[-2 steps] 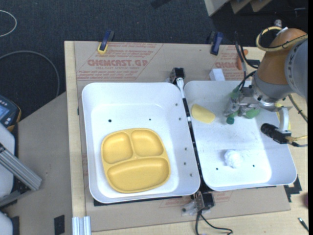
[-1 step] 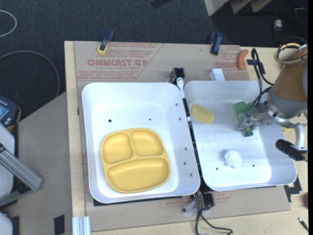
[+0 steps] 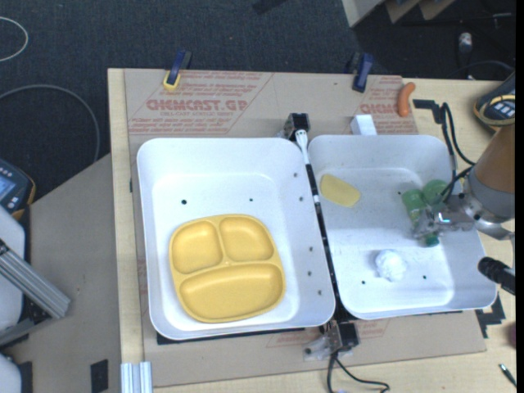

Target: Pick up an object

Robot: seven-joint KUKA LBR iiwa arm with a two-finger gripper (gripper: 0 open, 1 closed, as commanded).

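I see the crumpled ball [image 3: 390, 264] left of the fingers [image 3: 429, 226], the flat piece [image 3: 339, 191] further left, the divided plate [image 3: 226, 267] in the left bin [image 3: 155, 219].

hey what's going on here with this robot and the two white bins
A grey robot arm reaches in from the right, with its gripper low in the right bin, right at a green object near the far right wall. Whether it has hold of it cannot be told. A flat yellow piece and a small white lump also lie in that bin. The left bin holds a yellow divided tray.
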